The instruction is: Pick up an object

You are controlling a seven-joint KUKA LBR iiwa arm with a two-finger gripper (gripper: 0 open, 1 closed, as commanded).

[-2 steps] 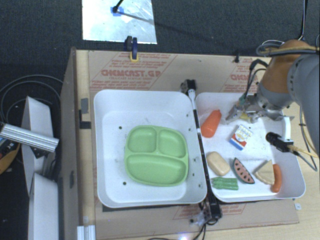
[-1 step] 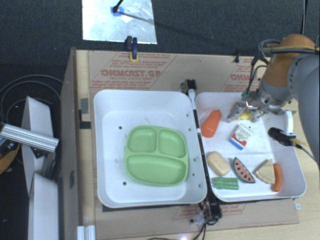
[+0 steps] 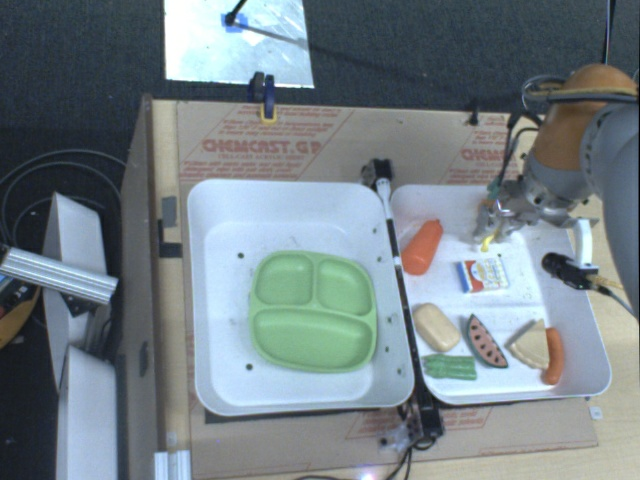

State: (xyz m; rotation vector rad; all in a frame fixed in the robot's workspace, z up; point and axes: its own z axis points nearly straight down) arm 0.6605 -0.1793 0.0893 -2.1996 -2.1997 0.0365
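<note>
hovering over the right bin's (image 3: 598, 360) far edge, gripper (image 3: 492, 230) near its back rim; whether it is released or clenched i cannot tell. left bin (image 3: 215, 268) carries a green divided plate (image 3: 313, 311) at its middle. right bin contents: orange carrot (image 3: 422, 245) by the left wall, small card box (image 3: 486, 275) just below the gripper, potato (image 3: 436, 326), watermelon slice (image 3: 486, 340). card box likely light, stiff, flat; judged best pinched across its short edges.
</note>
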